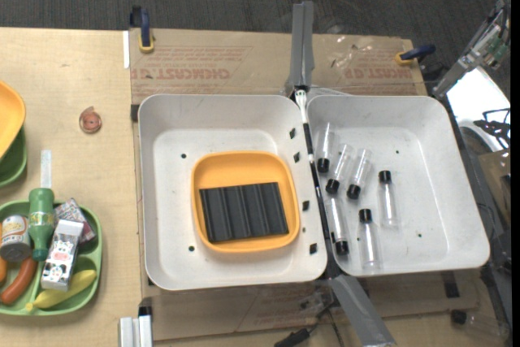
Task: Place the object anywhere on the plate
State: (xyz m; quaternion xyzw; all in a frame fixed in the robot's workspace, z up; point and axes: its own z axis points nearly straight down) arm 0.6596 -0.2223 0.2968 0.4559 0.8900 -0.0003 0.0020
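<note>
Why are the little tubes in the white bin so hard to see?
Camera view: the clear tubes nearly vanish against the bright white right bin, so mostly their black caps stand out; strong glare at the right edge washes out detail, while the orange plate looks evenly lit and sharp.

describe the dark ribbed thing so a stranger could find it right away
Look at the left white bin. An orange square plate sits in its middle, and the dark grey ribbed block lies flat on it. Unlike the clear black-capped tubes next door, it is opaque and rectangular.

A dark ribbed block lay on the orange plate in the left bin; capped clear vials were scattered in the right bin.
</note>
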